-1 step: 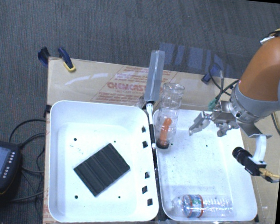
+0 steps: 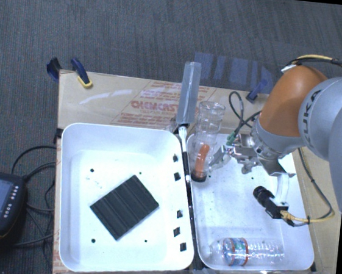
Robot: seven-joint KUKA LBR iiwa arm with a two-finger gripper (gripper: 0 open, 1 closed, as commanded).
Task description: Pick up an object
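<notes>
White plastic forms two shallow bins sitting side by side on a plywood tabletop (image 2: pixel 108 98), seen from above at a slant. The left bin (image 2: pixel 74 153) holds one thing: a flat dark ribbed pad (image 2: pixel 125 207), lying turned like a diamond near the bin's centre, well apart from every wall.

The right bin (image 2: pixel 308 256) holds the likely candidates for picking. A clear plastic bottle (image 2: pixel 247 251) lies on its side at about 6 o'clock in that bin, close to the near wall. An upright clear container with an orange item inside (image 2: pixel 202 154) stands at about 10 o'clock, touching or nearly touching the rim shared by the two bins. A tall translucent post (image 2: pixel 189 92) rises just behind that shared rim.

The grey arm with its orange band (image 2: pixel 291 107) reaches in from 3 o'clock, and its end effector (image 2: pixel 242 155) hangs over the upper part of the right bin, just beside the upright container. Whether its grip is wide or narrow cannot be told; nothing is visibly held. A small black cylindrical part with a yellow cable (image 2: pixel 268 201) hangs below the wrist.

Judging from this pose, the upright container looks like the nearest target. The shared rim and the post crowd its left side, so approach room lies mostly from the right. The middle of the right bin offers open floor; the bottle, tight against the near wall, would leave less clearance.
</notes>
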